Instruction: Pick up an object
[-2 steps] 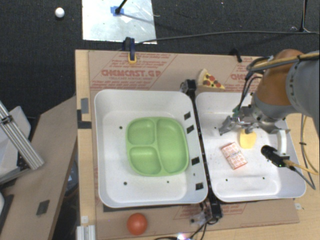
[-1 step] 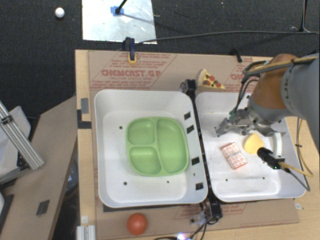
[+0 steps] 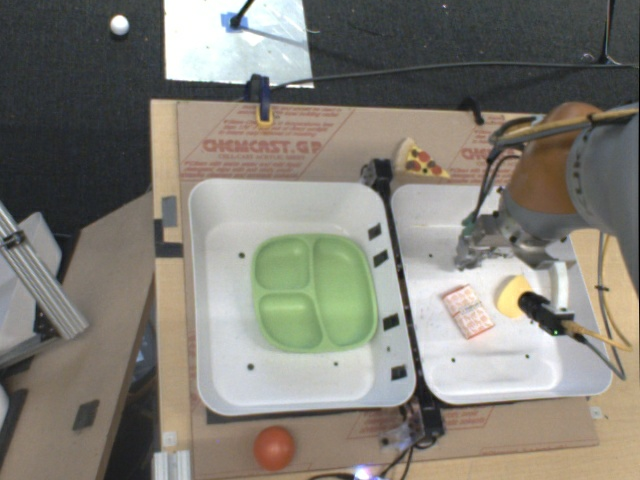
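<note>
My gripper (image 3: 472,249) hangs over the upper middle of the right bin (image 3: 580,368), with the grey arm and its orange band reaching in from the right. Just below it and apart from it, a small pink checked packet (image 3: 468,311) lies flat on the bin floor. To the packet's right sits a yellow rounded object (image 3: 513,294), partly hidden by the wrist. In the left bin (image 3: 215,268) lies a green divided plate (image 3: 314,292). I see nothing held in the gripper.
A toy pizza slice (image 3: 422,160) rests on the cardboard behind the right bin. An orange ball (image 3: 274,447) sits in front of the left bin. A blue clamp (image 3: 261,94) and a shiny sheet (image 3: 238,28) lie at the back.
</note>
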